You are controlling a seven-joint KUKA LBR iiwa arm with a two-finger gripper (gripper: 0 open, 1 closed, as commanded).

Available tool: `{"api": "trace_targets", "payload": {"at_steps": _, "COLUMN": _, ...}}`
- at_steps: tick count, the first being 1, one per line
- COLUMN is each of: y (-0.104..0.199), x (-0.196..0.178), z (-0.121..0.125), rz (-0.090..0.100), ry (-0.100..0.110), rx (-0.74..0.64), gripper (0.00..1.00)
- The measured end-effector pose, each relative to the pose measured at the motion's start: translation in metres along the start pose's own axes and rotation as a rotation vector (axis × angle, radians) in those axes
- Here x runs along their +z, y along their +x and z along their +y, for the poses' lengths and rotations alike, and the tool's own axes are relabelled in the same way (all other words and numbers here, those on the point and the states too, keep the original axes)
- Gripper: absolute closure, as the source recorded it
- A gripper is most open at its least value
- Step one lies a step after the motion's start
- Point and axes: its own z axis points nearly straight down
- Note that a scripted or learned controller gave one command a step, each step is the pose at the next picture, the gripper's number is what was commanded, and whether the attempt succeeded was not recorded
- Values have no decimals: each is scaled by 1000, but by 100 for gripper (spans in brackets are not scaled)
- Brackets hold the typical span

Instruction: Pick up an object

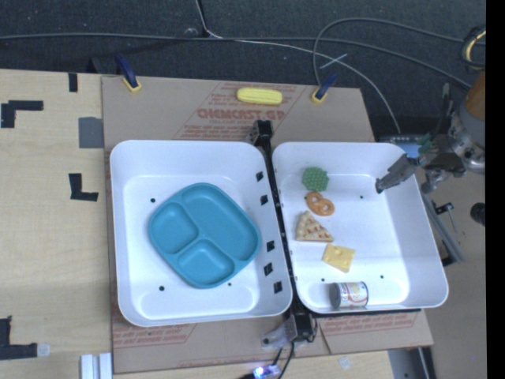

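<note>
The right bin holds several small items: a green broccoli piece, a brown pretzel, a pizza slice, a yellow cheese wedge and a small can lying on its side near the front wall. My gripper hangs over the bin's far right corner, well to the right of the broccoli. It is open, with nothing between its fingers.
In the left bin lies a blue divided plate. A yellow banana-like object rests on the cardboard behind the bins. Cables cross the dark surface at the back. The arm's wrist stands at the right edge.
</note>
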Motion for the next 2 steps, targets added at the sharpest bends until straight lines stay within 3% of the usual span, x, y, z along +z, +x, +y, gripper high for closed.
{"api": "trace_targets", "payload": {"at_steps": 1, "y": 0, "x": -6, "z": 2, "rz": -3, "ry": -11, "rx": -3, "gripper": 0}}
{"api": "trace_targets", "payload": {"at_steps": 2, "y": 7, "x": 39, "z": 0, "rz": -2, "ry": -7, "rx": -4, "gripper": 0}}
